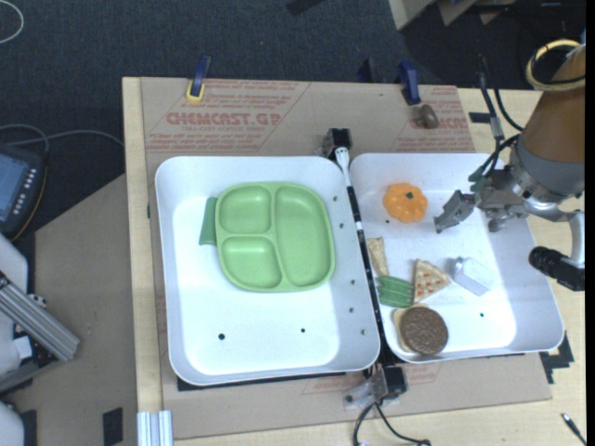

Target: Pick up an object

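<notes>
Hovering over the upper middle of the right bin (521,337), the gripper (454,214) points toward the left, and its dark fingers (450,217) look slightly parted with nothing between them. Just to their left, apart from them, sits a small orange pumpkin-shaped toy (405,202) on the bin floor. Below the fingers lies a pale grey block (469,275), and beside it, to the left, a pizza-slice toy (428,280). A green flat piece (394,291) rests against the left wall of the same bin, with a tan cracker-like strip (376,255) above it. Near the front edge of that bin lies a round brown cookie (424,330).

Behind the gripper, the wrist widens into a grey housing under the arm's orange band (560,124), which enters from the right side.

The left bin (186,249) touches the right one along a shared edge and holds a green divided tray (274,234) with three compartments, set in its upper half. Both bins rest on a worktop (149,137) covered with brown printed board, held by clamps (197,80) at the far edge
</notes>
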